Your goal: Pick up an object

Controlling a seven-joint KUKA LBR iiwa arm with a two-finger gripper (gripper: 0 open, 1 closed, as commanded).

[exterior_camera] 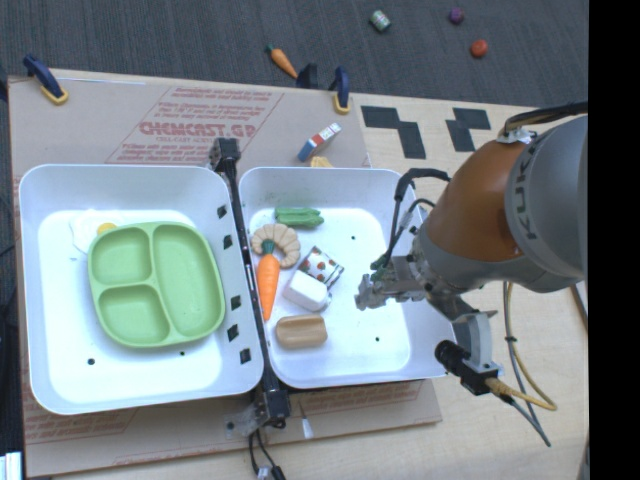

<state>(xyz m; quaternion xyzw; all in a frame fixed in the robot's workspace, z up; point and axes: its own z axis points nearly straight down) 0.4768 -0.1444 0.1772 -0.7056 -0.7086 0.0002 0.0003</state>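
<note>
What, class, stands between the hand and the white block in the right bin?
Nothing visible. The hand hovers over bare bin floor, and the white block lies to its left across an open gap. The small printed box sits just above that line, touching the block.

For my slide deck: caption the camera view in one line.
KUKA arm's claw hovers over the right bin beside toy carrot, croissant and bread roll; green divided plate fills the left bin.

Red print "CHEMCAST GP" on brown cardboard sheet (200, 118), 12 o'clock of left bin; smaller lines illegible. "KU" on arm (527, 208).
</note>
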